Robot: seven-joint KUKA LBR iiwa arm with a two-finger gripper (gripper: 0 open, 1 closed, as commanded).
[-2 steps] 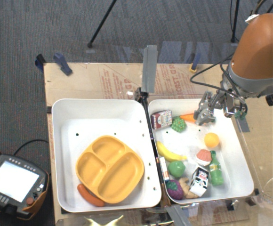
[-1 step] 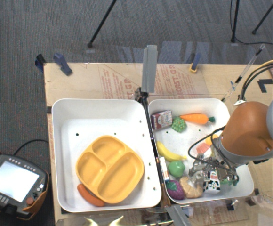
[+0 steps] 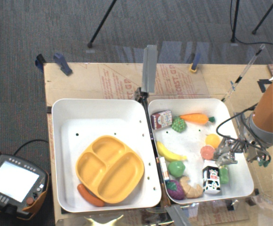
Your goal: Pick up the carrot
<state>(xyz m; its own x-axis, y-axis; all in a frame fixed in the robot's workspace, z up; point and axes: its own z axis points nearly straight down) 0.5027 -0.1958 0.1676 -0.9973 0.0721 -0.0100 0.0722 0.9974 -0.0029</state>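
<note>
Clearly, your gripper point(image 3: 227, 155) hung low over the right bin point(image 3: 223, 105), at about three o'clock in that bin, with the grey arm point(image 3: 268, 121) coming in from the right. You could not tell from this slant whether it was released or clenched; nothing recognisable sat in it. The carrot point(image 3: 195, 118) lay on its side near the bin's far rim, at roughly twelve o'clock, green stub pointing right, well apart from the gripper.

You had clutter to mind. Just beside the carrot's tip at nine o'clock sat a green broccoli-like piece point(image 3: 178, 125), touching or nearly so, with a small red-brown carton point(image 3: 162, 119) beyond it. Close around the gripper were a yellow fruit point(image 3: 212, 140), a pinkish-red round fruit point(image 3: 207, 152) and a cow-print milk carton point(image 3: 212, 179). A banana point(image 3: 169, 152) lay nearer the middle.

Your likeliest failure, as I judge it, was closing where the gripper hung and taking the red or yellow fruit instead. If you travelled low toward twelve o'clock, you could also shove those fruits along. At the carrot, its tapered, smooth body could roll or squirt out of a grip across the thin end, and the nearby rim left little room on the far side. The yellow divided plate point(image 3: 109, 168) in the left bin point(image 3: 61, 126) posed no risk.
</note>
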